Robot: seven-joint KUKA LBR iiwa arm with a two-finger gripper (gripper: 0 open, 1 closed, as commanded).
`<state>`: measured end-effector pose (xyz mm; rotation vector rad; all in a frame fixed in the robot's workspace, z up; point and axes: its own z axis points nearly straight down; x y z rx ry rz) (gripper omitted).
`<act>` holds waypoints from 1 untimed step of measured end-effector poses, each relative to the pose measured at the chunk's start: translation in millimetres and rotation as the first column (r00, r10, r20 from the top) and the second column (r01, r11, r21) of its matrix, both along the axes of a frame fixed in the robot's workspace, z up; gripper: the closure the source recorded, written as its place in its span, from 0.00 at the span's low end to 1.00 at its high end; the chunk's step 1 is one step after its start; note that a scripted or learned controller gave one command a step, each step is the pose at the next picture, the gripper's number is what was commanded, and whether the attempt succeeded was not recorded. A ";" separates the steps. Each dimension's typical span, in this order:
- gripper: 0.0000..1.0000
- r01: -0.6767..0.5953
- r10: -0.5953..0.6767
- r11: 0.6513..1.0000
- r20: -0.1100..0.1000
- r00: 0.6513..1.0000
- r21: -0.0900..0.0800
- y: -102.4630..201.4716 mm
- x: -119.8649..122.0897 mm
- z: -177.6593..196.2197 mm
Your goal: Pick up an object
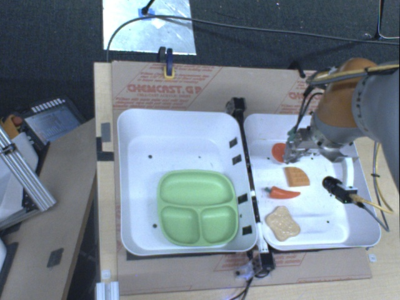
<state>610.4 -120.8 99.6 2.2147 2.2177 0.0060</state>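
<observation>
My gripper point(292, 153) hangs low over the right bin point(356, 233), near its back left part. A red round thing point(278, 151) lies just left of the gripper, partly hidden by it. An orange waffle-like square point(297, 177) lies right in front of the gripper. Further forward are a red-orange chili pepper point(284, 193) and a tan cookie-shaped piece point(282, 223). Nothing shows held in the gripper.
The left bin point(134, 167) holds a green divided plate point(196, 206) at its front. A black divider point(245, 167) runs between the two bins. The arm's grey body and orange band cover the right bin's back right corner.
</observation>
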 end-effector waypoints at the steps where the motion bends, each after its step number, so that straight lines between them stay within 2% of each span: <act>1: 1.00 0.001 -0.001 1.000 -0.002 1.000 0.001 1.5 -7.7 50.7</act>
